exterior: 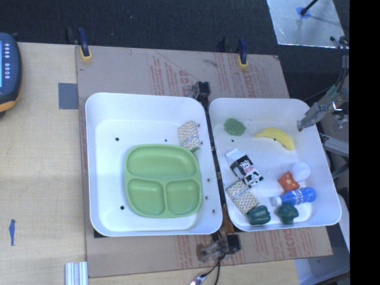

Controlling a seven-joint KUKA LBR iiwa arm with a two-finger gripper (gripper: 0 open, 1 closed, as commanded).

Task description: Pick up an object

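Two white bins sit side by side on the wooden counter (41, 177): the left bin (104, 108) holds one green divided plate (162, 180), the right bin (261, 105) one yellow banana (276, 137) and two dark green peppers (259, 215). Pincer (309, 119) at the right bin's rim, grip state unclear.

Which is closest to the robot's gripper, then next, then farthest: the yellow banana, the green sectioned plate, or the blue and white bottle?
Measured from the gripper at the right bin's upper right edge:
1. Banana, in the right bin's upper part, just left of the gripper.
2. Blue and white bottle, lower in the right bin.
3. Green sectioned plate, in the left bin.
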